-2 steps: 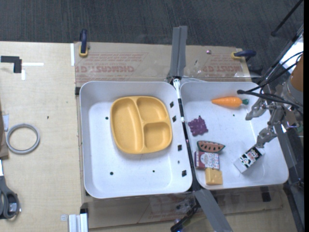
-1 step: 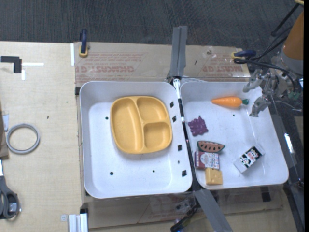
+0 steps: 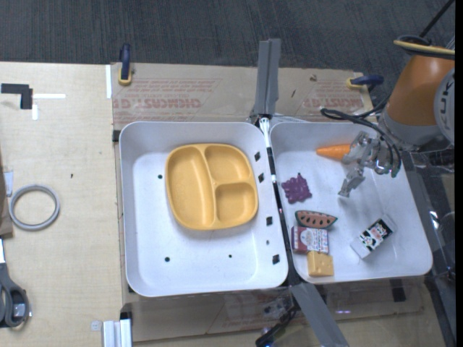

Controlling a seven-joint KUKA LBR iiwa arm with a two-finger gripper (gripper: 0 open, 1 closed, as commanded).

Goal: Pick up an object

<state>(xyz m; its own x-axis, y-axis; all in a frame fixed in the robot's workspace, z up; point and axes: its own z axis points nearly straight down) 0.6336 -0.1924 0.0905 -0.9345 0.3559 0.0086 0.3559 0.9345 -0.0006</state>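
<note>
Bins, two of them, sit side by side on the bench [image 3: 58, 136], and the divider [image 3: 269, 186] between them serves as landmark. Left of the divider, the left bin [image 3: 137, 251] holds one yellow sectioned plate [image 3: 212, 186]. Just right of the divider, in the right bin [image 3: 412, 259], lie one purple grape cluster [image 3: 296, 188], one watermelon slice [image 3: 315, 219], one red packet [image 3: 310, 240] and one yellow cheese block [image 3: 320, 264]. Farther right of the divider are one orange carrot [image 3: 333, 151] near the back wall and one small milk carton [image 3: 373, 237] toward the front.

The pincer [image 3: 352, 184] hangs over bare bin floor well right of the divider, between carrot and carton, with nothing between its fingers; whether they are parted is hard to make out at this slant. By my reading this is the approach step, no object yet chosen. The next move calls for centring over one item, probably the carrot or carton, descending and closing on it.
</note>
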